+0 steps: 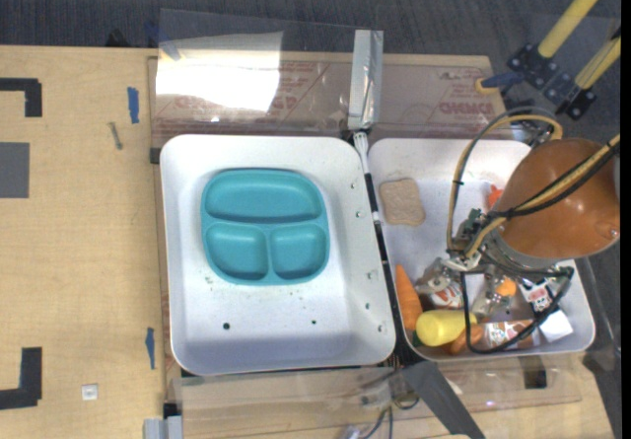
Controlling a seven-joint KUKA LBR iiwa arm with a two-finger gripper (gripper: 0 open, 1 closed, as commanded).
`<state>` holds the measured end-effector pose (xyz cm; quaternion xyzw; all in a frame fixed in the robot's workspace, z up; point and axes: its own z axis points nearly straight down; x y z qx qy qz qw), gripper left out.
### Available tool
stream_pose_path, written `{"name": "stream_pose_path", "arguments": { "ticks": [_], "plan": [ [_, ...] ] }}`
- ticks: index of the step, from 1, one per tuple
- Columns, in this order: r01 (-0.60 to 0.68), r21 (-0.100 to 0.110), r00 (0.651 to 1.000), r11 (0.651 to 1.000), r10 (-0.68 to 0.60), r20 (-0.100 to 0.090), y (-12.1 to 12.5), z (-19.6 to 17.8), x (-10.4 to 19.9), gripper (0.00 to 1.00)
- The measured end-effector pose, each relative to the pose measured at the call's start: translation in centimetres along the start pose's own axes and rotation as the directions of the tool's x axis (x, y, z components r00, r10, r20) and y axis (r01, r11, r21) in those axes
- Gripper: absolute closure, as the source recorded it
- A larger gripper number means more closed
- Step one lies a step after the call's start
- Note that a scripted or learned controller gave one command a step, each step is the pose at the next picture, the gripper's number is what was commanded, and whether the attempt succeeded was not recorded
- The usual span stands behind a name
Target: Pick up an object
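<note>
Down in the right bin (582, 324), the claw (471, 281) hangs over a heap of small things at the near end; I cannot tell from this slant how it is set, since wires and the wrist hide its tips. Nearest the camera, a yellow lemon-like piece (440, 329) lies against the bin's near wall, just below and left of the claw, close to it but whether touching I cannot tell. An orange carrot (407, 296) lies just left of the lemon, along the bin's left wall, a little apart from the claw. Right of the lemon sit several small packets with red and white print (505, 331), under and just right of the claw, and a white block (555, 326) lies near the bin's near right corner. Above the claw, the arm's orange band (557, 200) covers much of the bin's right side, with black and yellow cables (473, 171) looping off it. Farther back, a tan flat piece (401, 201) lies alone on the bin floor, well apart from the claw. In the left bin (187, 329) rests a teal divided tray (264, 225) with three compartments. Both bins stand on the counter (69, 230), with clear plastic sheeting (256, 82) behind them.
</note>
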<state>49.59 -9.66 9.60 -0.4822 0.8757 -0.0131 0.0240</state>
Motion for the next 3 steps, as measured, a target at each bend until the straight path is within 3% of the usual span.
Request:
{"name": "stream_pose_path", "arguments": {
  "ticks": [1, 2, 3],
  "plan": [
    [0.059, -0.003, 0.998, 0.998, -0.059, 0.0, 0.19, 0.14, -0.09, 0.0],
    [0.197, -0.01, 0.98, 0.98, -0.197, -0.001, 0.35, 0.3, 0.11, 0.0],
    [0.194, -0.016, 0.981, 0.981, -0.194, -0.003, 0.44, -0.68, 0.08, 1.0]
  ]
}}
